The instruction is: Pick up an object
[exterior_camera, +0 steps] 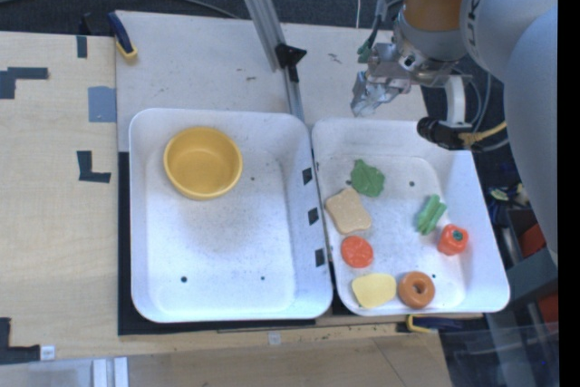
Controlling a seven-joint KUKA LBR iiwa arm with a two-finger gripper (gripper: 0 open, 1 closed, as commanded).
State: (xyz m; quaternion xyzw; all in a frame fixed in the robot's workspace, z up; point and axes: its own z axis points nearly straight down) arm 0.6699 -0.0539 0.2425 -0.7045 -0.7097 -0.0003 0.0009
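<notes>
Grey arm casing (507, 4): dark letters at its left edge, cut off and seen at a slant, not readable.
Black marks on the middle walls of the two shallow white bins (308, 195): plain dark patches, no letters or numbers made out.
Tape pieces on the pale wooden surface (54, 195): dark and grey strips, unmarked.
Small white tag at the surface's front edge (47, 351): too small to read.

The grey arm reaches in from the right, orange band above the wrist. Its gripper (365, 101) points downward, nothing between its fingers.
</notes>
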